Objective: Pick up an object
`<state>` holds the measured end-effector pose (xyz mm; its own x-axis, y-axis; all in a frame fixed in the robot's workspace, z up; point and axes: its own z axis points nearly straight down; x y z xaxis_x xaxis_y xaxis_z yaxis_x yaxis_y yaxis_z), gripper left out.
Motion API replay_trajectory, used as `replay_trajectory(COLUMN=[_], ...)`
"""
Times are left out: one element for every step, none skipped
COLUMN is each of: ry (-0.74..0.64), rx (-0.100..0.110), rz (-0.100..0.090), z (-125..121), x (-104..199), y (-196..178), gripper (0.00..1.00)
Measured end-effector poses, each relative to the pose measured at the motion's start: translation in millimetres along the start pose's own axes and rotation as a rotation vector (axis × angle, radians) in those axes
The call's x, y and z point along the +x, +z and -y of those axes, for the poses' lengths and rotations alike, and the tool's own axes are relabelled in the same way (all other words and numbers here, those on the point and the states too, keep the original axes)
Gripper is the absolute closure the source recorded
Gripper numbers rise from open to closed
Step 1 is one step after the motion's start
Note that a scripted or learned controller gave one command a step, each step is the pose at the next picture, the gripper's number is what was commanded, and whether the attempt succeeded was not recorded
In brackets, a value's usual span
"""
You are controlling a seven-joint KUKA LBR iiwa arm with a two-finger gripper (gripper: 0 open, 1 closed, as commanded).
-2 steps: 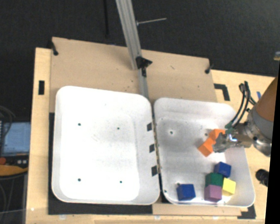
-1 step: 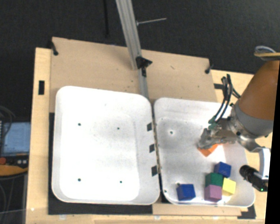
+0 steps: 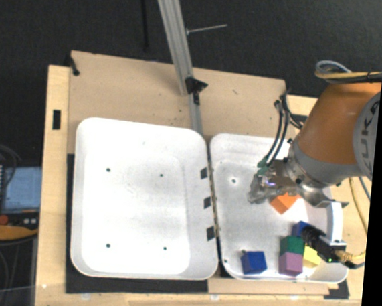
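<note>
1. The gripper [image 3: 265, 187] hangs low over the right bin [image 3: 239, 153], near the middle of that bin, with the grey-and-orange arm [image 3: 337, 133] leaning in from the right above it.
2. An orange block [image 3: 283, 203] lies just beside the gripper, on its lower-right side and partly tucked under the wrist. It looks like the likeliest target, since the gripper is set down close to it and well apart from the other pieces.
3. How wide the gripper stands, and whether it has anything in its grasp, I cannot tell; the metal tip is small and blurred against the white floor.
4. The orange block sits turned cornerwise, one corner aimed toward the bin's near edge. Too little of it shows to name a long axis.
5. The remaining pieces crowd the bin's near-right corner: a blue cube [image 3: 254, 262] by the near wall, then a green block [image 3: 293, 245], a purple block [image 3: 291, 262] and a yellow piece [image 3: 311, 256] bunched together and touching.
6. The left bin [image 3: 91, 139] sits alongside on the counter [image 3: 137, 83].
</note>
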<state>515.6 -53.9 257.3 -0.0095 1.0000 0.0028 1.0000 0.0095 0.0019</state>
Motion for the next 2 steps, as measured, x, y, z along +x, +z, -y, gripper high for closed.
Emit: replay_trajectory(ry=[0.003, 0.004], rx=[0.002, 0.005], rz=[0.002, 0.002], z=[10.4, 6.9], x=[49.0, 101.0], y=[3.2, 17.8], gripper=[1.0, 1.0])
